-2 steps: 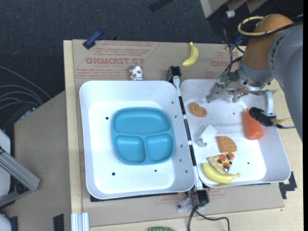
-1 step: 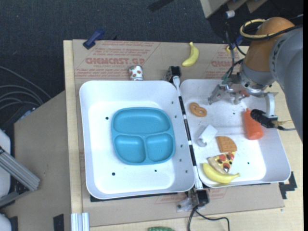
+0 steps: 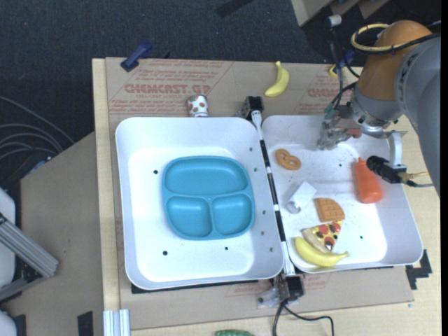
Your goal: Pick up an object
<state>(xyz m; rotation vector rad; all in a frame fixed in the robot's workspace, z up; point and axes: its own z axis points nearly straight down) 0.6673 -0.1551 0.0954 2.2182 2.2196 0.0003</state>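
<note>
My gripper (image 3: 330, 136) hangs low over the far edge of the right bin (image 3: 399, 222), with the arm's orange band up and to its right. A brown pretzel (image 3: 287, 160) lies to the gripper's left, apart from it. An orange carrot-like piece (image 3: 367, 181) rests to its lower right. Nearer the front lie a white block (image 3: 301, 194), a tan cracker (image 3: 329, 209), a pizza slice (image 3: 326, 235) and a yellow banana (image 3: 318, 253). I see nothing held in the gripper.
The left bin (image 3: 140, 159) holds a blue divided plate (image 3: 208, 196). On the cardboard behind the bins lie a second banana (image 3: 278, 81), a small spotted toy (image 3: 198, 105) and a blue object (image 3: 136, 57). A black clip (image 3: 252, 106) sits between the bins.
</note>
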